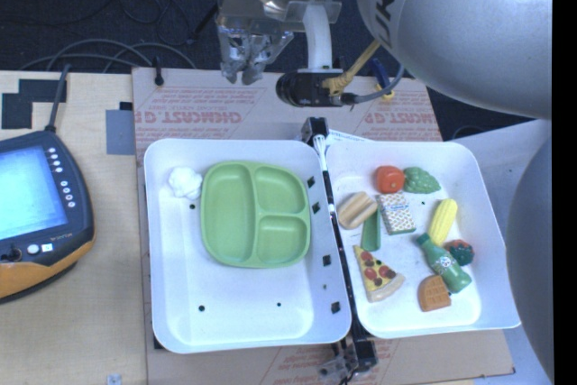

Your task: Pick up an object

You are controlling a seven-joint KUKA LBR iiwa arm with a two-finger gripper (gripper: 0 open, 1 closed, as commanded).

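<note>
We see the gripper (249, 59) up at 12 o'clock, beyond the bins, over brown cardboard (194, 108). We cannot tell if its jaws are open or closed, and we see nothing in them.

The left bin (171, 302) holds a smooth green plate (255, 214) with three parts and a fluffy white lump (185, 183) at its 10 o'clock.

The right bin (491, 284) holds toy food close together: a round red tomato (390, 179), bumpy yellow corn (443, 221), a green bottle (442, 263) and a pizza slice (377, 272) at 7 o'clock. A screen tablet (34, 207) lies at 9 o'clock.

Hand (248, 68) hangs downward from the bent arm (451, 4).
</note>
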